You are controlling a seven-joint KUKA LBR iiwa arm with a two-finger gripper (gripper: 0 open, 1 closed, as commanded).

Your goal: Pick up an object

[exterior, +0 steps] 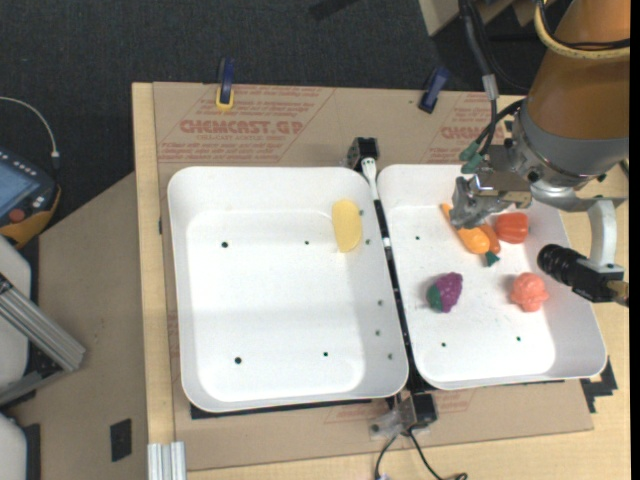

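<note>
Two bins sat side by side; my gripper (470, 216) hung low over the right bin (560, 353), directly above the carrot (477, 238), apparently touching its upper end. Finger state: could not tell. Tomato (511, 228) lay just beside; purple fruit (446, 291) and pink lump (529, 291) lay nearer the front.

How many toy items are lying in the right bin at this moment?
4: an orange carrot under the hand, a red piece beside it, a purple bunch near the middle, and a pink lump toward the right. The arm may hide more.
</note>
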